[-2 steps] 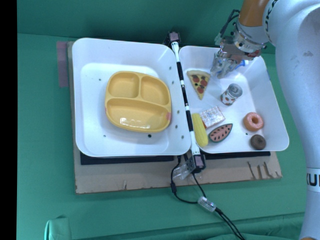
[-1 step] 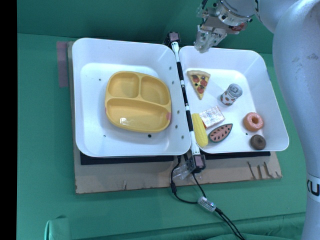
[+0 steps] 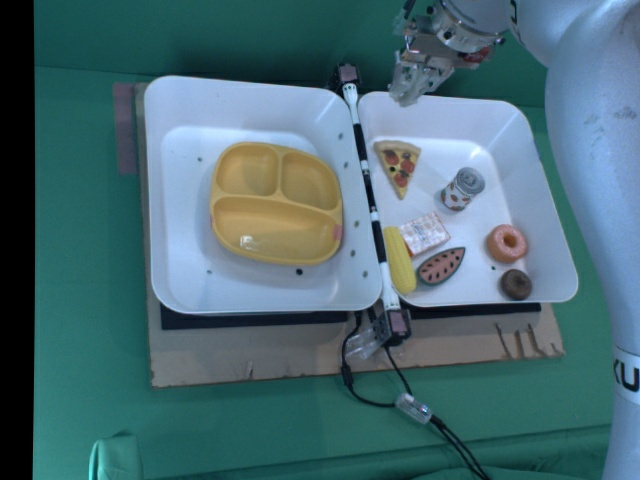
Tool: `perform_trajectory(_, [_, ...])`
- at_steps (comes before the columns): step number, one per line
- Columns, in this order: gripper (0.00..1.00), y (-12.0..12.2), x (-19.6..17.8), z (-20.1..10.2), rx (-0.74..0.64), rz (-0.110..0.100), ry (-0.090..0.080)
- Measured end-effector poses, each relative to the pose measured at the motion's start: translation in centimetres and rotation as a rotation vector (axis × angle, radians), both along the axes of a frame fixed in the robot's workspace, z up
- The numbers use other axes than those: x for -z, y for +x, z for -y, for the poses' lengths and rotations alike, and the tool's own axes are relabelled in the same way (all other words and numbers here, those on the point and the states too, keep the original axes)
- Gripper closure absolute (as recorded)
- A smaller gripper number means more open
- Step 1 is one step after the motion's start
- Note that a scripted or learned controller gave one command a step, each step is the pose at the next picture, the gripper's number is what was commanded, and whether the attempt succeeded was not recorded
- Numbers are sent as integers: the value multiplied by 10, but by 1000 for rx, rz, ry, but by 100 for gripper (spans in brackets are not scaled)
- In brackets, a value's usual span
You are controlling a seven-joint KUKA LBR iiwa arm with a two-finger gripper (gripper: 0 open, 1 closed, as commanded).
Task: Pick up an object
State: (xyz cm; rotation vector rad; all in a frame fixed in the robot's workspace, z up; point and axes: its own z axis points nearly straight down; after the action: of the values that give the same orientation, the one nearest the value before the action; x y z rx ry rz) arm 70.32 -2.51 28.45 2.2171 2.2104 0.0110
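My grey arm with the orange band is cut off at the top and right edges, so its upper part is hidden. It comes down from 1 o'clock, and my two-finger gripper points down over the far rim of the right white bin, near its 11 o'clock corner. The tips are small and blurred; I cannot tell how far apart they stand, and I see nothing between them. In this bin lie a pizza slice, a small tin can, a white packet, a yellow corn cob, a watermelon slice, an orange donut and a brown donut. The left white bin holds a yellow divided plate.
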Motion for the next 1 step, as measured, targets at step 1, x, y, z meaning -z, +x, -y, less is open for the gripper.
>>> perform_trajectory(1, [0,-1,0,25,4,-1,-3])
